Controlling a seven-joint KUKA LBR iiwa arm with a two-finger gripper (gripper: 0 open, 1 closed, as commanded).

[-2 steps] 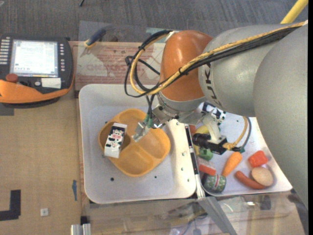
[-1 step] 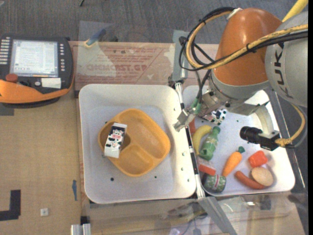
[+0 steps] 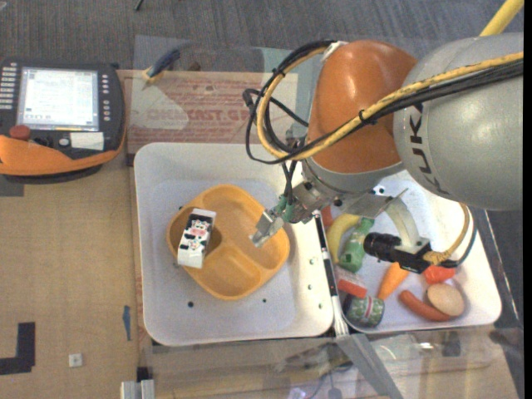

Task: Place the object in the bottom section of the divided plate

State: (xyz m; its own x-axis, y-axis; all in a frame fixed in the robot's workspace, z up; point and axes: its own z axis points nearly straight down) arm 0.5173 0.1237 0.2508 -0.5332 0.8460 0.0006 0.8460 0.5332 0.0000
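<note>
Small white carton (image 3: 196,238) with black spots lies in the left section of the orange divided plate (image 3: 241,285), tilted against the rim. Plate sits in the left white bin (image 3: 158,306). Tool (image 3: 268,228) hangs over the plate's right section, apart from the carton; nothing seen between its tips, opening cannot be told. Right bin (image 3: 486,306) holds a banana (image 3: 342,229), carrot (image 3: 391,281), egg (image 3: 445,299). Tablet (image 3: 58,110) rests on the tabletop (image 3: 66,264), far left.

The divided plate (image 3: 237,277) looks like smooth orange plastic with a soft sheen. The white bins (image 3: 158,306) seem matt plastic, and the arm's grey and orange shell (image 3: 357,106) is glossy.
</note>
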